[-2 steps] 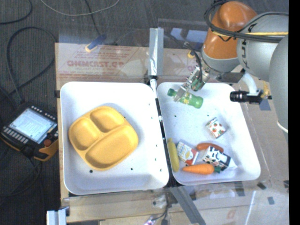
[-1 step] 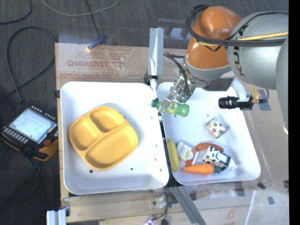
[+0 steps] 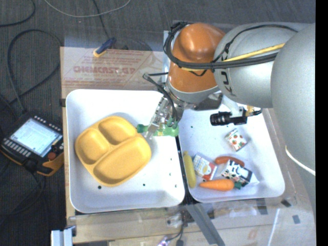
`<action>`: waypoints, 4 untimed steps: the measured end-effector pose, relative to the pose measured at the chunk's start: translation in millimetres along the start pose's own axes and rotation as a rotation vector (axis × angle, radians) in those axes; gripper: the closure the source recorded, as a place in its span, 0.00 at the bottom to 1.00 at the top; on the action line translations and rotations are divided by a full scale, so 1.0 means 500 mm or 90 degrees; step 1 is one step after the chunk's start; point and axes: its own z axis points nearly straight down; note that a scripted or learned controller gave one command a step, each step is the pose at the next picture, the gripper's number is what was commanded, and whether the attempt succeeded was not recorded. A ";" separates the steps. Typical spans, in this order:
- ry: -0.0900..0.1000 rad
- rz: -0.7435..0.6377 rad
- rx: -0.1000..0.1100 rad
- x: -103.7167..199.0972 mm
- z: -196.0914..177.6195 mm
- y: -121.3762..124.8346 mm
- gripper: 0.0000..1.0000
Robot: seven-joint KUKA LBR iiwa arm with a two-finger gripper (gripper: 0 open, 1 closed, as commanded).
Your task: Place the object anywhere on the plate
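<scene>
The gripper [image 3: 163, 121] hangs over the left bin [image 3: 92, 99], just beside the yellow divided plate [image 3: 113, 150], its fingers pinching a small green object [image 3: 164, 131] at the plate's right rim. Released here, the piece would likely clip the rim and drop into the bin, since it sits off the compartments.

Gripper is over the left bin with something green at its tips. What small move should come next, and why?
Probably shift left over the yellow plate before releasing. The gripper has the green object at its fingertips, hanging over bare bin floor beside the plate's right edge.
</scene>
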 end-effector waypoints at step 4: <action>-0.001 0.024 0.000 0.050 -0.116 -0.003 1.00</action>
